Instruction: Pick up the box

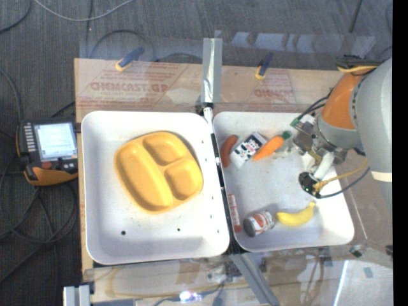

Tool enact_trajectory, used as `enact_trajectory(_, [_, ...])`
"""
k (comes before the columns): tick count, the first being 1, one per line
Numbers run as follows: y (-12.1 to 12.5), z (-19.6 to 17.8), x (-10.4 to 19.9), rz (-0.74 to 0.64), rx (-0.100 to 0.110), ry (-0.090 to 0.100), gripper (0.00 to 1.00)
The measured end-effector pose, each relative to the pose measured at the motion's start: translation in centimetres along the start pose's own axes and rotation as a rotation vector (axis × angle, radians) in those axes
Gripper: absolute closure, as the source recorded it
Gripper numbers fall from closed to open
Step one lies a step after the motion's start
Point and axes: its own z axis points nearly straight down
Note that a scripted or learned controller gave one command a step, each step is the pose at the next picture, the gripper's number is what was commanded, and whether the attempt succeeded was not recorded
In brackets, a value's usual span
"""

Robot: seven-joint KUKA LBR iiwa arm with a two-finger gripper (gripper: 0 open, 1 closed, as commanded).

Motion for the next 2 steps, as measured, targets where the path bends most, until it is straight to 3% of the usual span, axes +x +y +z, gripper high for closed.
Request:
enact_trajectory(1, [-0.1,-0.7,-0.2,-0.001,0.003,-0.006,1.00])
enact_trajectory(2, [1.4,-4.8,-1.0,-0.167,0.013,-0.016,1.00])
